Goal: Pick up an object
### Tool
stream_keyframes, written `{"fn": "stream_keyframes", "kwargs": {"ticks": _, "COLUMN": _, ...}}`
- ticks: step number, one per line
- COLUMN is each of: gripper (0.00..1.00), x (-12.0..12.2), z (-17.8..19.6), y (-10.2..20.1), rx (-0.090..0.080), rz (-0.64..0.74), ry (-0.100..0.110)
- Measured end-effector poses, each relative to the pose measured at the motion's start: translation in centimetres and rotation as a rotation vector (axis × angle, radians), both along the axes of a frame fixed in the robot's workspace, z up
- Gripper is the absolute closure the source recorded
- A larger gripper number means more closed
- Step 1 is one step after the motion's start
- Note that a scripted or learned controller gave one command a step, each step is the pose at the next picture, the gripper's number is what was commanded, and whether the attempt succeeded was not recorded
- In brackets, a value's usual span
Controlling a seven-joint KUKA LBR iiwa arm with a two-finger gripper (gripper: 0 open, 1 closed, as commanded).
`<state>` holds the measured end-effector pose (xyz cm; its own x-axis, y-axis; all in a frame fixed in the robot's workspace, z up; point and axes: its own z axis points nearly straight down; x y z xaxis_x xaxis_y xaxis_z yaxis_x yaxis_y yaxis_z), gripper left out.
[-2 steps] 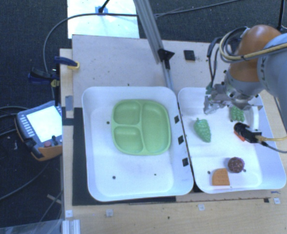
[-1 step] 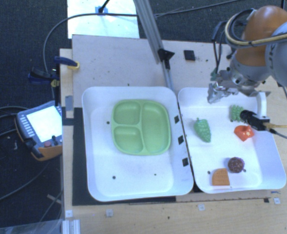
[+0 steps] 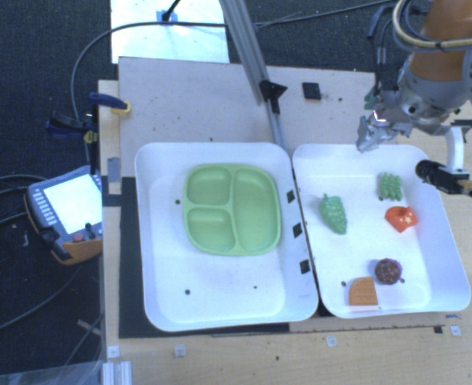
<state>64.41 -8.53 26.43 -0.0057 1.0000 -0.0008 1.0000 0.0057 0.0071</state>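
Bench (image 3: 203, 103) pale and bare behind two white bins (image 3: 219, 295) — dark carpet beyond. My gripper (image 3: 369, 137) hangs at the right bin's far edge — finger state indeterminate.

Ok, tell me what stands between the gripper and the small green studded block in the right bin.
Nothing visible does. The gripper hangs over the far rim of the right white bin, and the small green studded block lies apart from the orange-red piece and the green grape-like cluster, with bare bin floor between.
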Motion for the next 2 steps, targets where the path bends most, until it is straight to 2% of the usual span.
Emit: {"fn": "stream_keyframes", "kwargs": {"ticks": 2, "gripper": 1.00, "x": -3.4, "z": 0.1, "y": 9.2, "rx": 0.002, "rz": 0.003, "ry": 0.007}}
